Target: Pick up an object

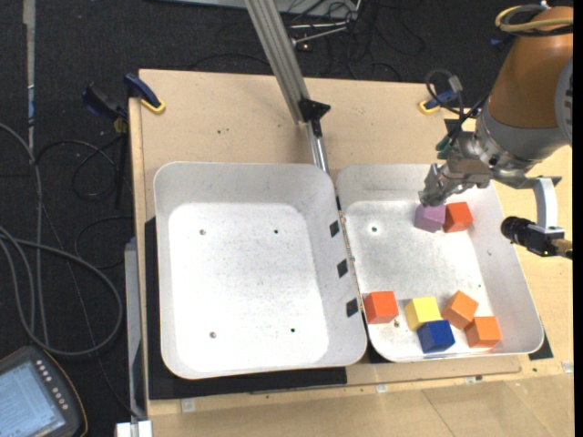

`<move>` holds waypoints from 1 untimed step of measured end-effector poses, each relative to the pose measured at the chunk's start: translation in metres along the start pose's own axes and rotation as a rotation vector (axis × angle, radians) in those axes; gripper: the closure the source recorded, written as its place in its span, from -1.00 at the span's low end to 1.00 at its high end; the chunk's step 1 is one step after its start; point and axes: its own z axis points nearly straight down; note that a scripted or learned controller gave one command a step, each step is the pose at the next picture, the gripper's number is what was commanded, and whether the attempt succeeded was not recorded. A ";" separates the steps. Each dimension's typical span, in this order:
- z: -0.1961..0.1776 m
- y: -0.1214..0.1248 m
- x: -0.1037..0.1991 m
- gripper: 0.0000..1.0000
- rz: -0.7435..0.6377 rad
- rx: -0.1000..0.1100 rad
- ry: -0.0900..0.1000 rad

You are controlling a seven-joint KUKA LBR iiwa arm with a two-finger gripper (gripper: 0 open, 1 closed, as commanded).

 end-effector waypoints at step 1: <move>-0.004 0.002 0.048 1.00 0.000 0.002 0.000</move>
